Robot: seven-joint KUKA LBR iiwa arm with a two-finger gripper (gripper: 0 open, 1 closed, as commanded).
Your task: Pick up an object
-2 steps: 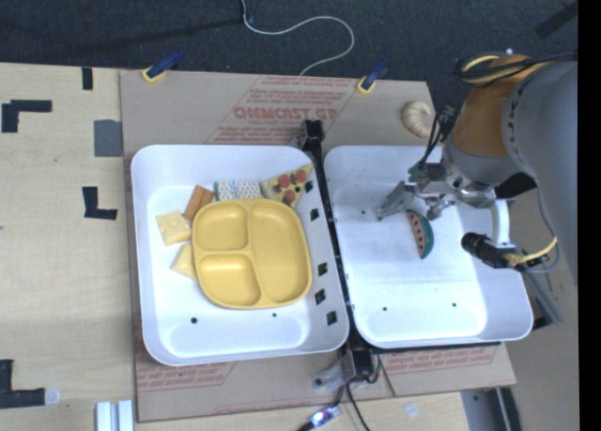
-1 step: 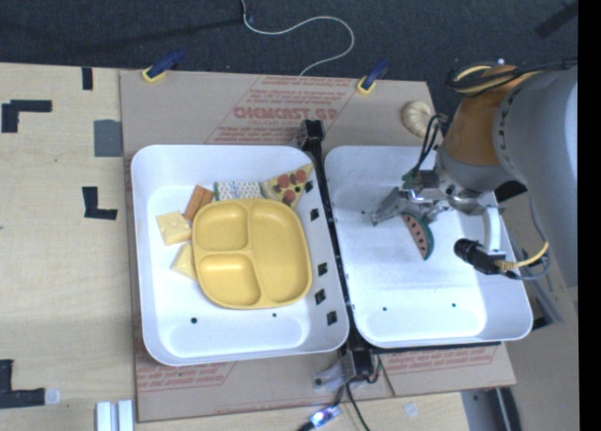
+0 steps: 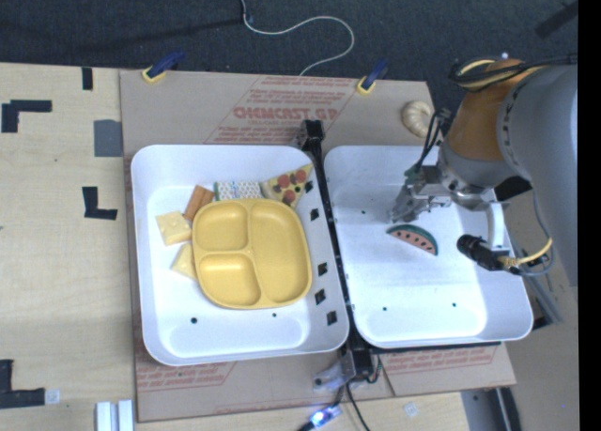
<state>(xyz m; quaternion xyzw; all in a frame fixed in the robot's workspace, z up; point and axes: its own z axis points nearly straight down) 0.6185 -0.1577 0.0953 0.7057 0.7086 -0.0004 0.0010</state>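
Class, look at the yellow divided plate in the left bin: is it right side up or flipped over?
Right side up. The yellow divided plate shows its three hollow compartments and raised dividers facing the camera.

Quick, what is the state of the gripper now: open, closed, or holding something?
Gripper: cannot be told; it hangs in the right bin, just above the watermelon slice.

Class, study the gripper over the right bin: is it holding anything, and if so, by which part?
It cannot be told. The gripper sits right above the watermelon slice in the right bin, but the slice seems to lie on the floor, not visibly between the fingers.
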